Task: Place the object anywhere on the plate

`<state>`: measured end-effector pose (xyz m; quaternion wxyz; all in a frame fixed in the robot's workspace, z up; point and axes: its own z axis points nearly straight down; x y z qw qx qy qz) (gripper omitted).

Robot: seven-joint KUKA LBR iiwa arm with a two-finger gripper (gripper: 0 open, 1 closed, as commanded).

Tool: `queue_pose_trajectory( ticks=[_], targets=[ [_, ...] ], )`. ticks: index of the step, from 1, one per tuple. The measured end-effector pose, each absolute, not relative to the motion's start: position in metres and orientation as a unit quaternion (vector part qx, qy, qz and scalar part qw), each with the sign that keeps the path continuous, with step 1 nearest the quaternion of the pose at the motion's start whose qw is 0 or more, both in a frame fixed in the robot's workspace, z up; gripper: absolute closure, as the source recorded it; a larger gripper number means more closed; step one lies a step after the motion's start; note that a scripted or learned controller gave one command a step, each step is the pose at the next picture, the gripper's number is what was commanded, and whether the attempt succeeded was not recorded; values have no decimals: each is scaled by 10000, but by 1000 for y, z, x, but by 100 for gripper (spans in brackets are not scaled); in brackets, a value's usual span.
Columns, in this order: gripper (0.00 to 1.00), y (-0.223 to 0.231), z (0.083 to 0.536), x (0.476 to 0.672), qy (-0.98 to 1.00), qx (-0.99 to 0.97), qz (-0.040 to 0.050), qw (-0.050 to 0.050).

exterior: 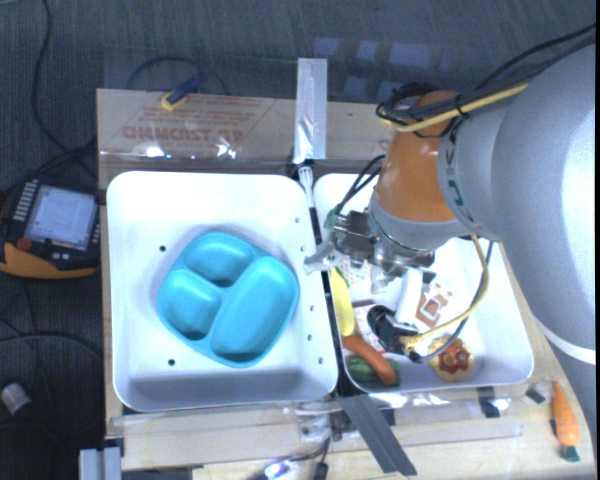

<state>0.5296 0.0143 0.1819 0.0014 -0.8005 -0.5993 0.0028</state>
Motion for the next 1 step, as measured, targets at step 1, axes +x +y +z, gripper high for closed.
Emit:
queue_pose_trajectory(
  ticks=[1],
  targets=[
    [100, 14, 189, 529, -5991, -8007, 51, 35]
  ],
)
